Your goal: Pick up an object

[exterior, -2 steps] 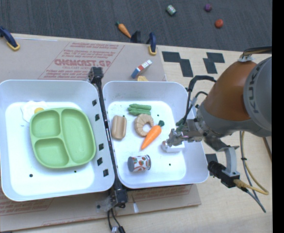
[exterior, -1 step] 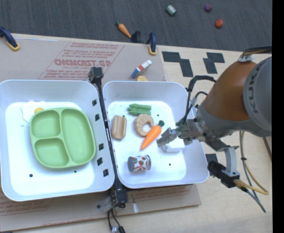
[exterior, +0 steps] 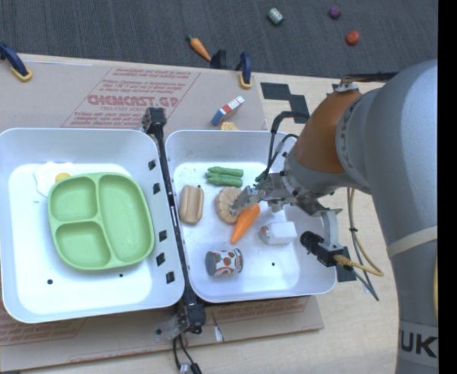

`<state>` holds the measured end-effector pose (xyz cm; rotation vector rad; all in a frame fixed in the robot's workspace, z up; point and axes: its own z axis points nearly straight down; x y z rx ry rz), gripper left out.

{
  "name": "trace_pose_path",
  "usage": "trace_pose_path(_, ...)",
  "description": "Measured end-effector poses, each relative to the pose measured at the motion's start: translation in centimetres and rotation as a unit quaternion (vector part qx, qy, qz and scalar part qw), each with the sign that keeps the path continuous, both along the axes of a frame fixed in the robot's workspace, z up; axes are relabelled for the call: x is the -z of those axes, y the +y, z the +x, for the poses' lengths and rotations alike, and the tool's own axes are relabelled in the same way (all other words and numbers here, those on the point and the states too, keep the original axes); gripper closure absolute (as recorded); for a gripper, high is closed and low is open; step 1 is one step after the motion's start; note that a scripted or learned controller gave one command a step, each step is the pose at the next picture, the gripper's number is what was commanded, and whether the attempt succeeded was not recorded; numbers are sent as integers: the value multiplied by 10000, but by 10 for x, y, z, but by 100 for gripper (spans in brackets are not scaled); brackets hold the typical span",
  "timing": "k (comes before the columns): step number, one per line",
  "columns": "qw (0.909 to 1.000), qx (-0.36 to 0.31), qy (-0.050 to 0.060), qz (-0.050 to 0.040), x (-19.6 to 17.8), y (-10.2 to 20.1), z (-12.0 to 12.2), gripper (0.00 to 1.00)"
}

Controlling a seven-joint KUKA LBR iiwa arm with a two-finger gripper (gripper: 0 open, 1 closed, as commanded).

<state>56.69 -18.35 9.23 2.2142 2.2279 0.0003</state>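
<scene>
Orange carrot point(exterior: 245, 221) sits in the right bin point(exterior: 316, 280), tilted, its top end right at the gripper point(exterior: 256, 196), just beside a round cookie point(exterior: 228, 203). Honestly can't tell what the jaws are doing, too cluttered there. Green beans point(exterior: 224, 176), a bread roll point(exterior: 191, 204), a small can point(exterior: 224, 262) and a white block point(exterior: 279, 231) share that bin. Left bin point(exterior: 22, 294) has a green divided plate point(exterior: 100, 220).

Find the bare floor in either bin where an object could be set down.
Left bin: floor strips bordering the green divided plate. Right bin: front strip beside the can. Crowded around the carrot under the end effector.
</scene>
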Motion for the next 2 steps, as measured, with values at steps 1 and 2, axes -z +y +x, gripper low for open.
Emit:
trace_pose_path(1, 10000, -18, 10, 3, -10, 0, 0, 100)
trace_pose_path(2, 10000, 3, 1, -3, -120, 7, -31, 100)
